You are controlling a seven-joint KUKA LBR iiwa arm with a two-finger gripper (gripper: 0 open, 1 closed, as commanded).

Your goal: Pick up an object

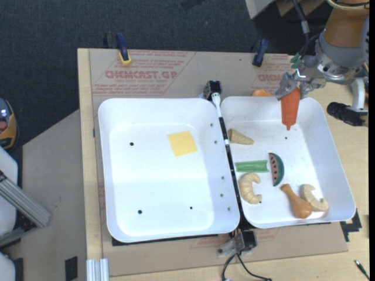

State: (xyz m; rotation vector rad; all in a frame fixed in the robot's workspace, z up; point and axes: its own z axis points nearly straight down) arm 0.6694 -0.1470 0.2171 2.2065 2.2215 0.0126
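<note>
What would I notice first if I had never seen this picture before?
Probably the orange carrot hanging from the gripper over the far side of the right bin, clamped at its top end. Next, the lone yellow square in the left bin. Then the toy food near the right bin's front: a watermelon slice, a croissant and a chicken drumstick.
</note>
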